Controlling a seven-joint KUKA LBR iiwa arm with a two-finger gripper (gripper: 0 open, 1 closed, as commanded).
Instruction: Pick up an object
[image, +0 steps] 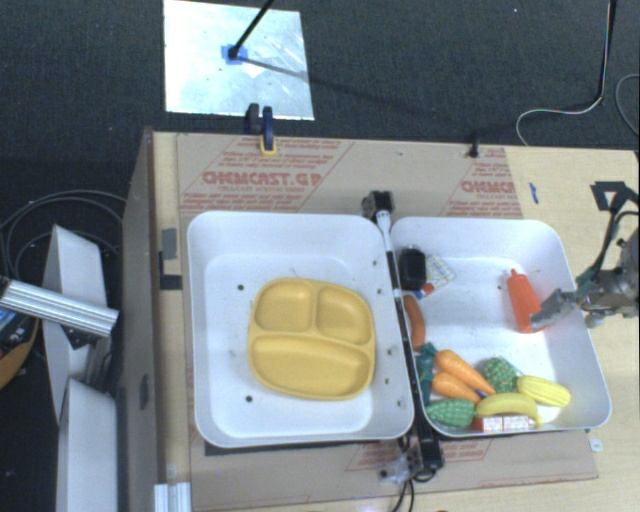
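Orange plastic bottle (521, 299): one, in the right white bin (575, 262), long axis up-down in view, cap toward the far rim.
Gripper (552, 308): just right of the bottle; grip state cannot be told.
Carrots (462, 372): two, near corner.
Yellow divided plate (311, 337): one, left white bin (215, 270).
Bins: two.

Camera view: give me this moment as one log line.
gripper: at right bin's right side, beside orange bottle, nothing seen held | toy food pile: front of right bin | yellow tray: left bin
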